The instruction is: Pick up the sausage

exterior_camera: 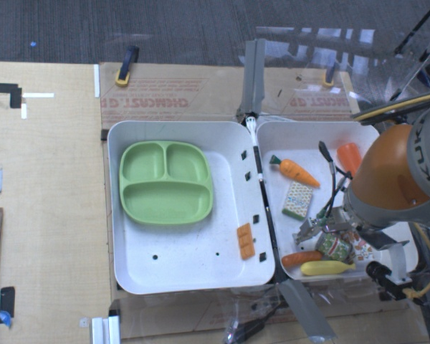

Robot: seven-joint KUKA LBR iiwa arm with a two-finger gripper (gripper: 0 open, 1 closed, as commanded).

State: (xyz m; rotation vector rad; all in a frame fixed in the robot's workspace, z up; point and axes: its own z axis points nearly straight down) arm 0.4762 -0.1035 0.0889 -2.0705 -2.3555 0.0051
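Note:
The sausage (301, 259), a short reddish-brown link, lies near the front edge of the right bin (308, 131). Just in front of it is a yellow banana (324, 268), and the two look to be touching. My gripper (317, 228) hangs low over the right bin, just behind and slightly right of the sausage. Nothing is visibly held in it. The grey arm with its orange band (388, 169) reaches in from the right and hides the bin's right side.
A carrot (296, 170), a speckled green-white block (297, 200), a red-orange item (349, 156) and a colourful packet (338, 248) share the right bin. The left bin (129, 264) holds a green divided plate (166, 183) and an orange piece (245, 241).

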